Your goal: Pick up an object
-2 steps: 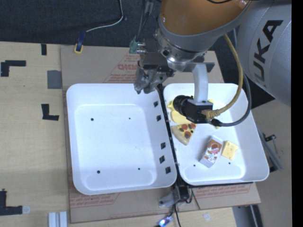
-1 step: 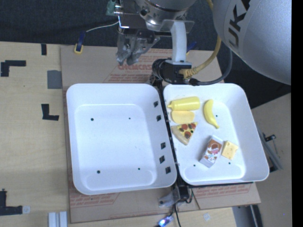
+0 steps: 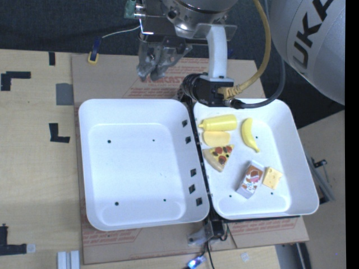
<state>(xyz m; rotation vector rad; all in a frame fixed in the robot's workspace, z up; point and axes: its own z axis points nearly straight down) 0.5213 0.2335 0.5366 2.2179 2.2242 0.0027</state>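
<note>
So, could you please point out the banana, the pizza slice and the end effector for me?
banana (image 3: 250,134): camera view, middle of its curved yellow body.
pizza slice (image 3: 219,156): camera view, centre of its topped face.
end effector (image 3: 153,70): camera view, midway between its fingertips, above the left bin's far edge.

Arm enters frame from 1–2 o'clock; large grey link (image 3: 317,32) fills the upper right corner. Wrist housing (image 3: 193,1) sits at 12 o'clock, pointing down. Gripper (image 3: 154,69) hangs below it toward 11 o'clock, raised, nothing seen between its fingers. Finger spacing not resolvable. White cylindrical fitting (image 3: 217,49) runs downward beside the wrist.
</note>
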